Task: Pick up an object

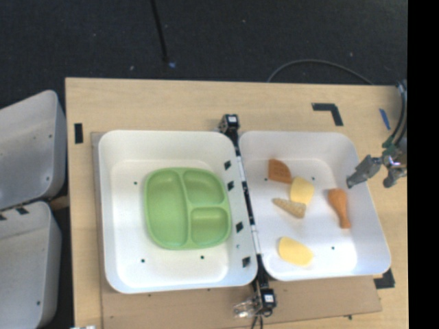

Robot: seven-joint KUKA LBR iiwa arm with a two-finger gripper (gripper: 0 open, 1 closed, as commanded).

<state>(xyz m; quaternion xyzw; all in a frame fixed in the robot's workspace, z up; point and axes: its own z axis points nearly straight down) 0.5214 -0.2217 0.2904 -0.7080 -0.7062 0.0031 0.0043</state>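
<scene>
— Dark carpet (103,26) surrounds a pale wooden bench (171,105) with two white bins?
— Yes. Gripper (378,171) at right edge, fingers spread, holding nothing; orange piece (339,207) lies just below, in the right bin (357,252).

Tray (186,208) in left bin (110,184) — food pieces (296,251) right

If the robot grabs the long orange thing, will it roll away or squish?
The orange carrot-shaped piece looks like rigid toy food, so it probably won't squish. Its long, tapered, rounded shape could let it roll or slip sideways if pinched off-centre. It looks small and likely light, lying flat in the right bin near the gripper.
</scene>
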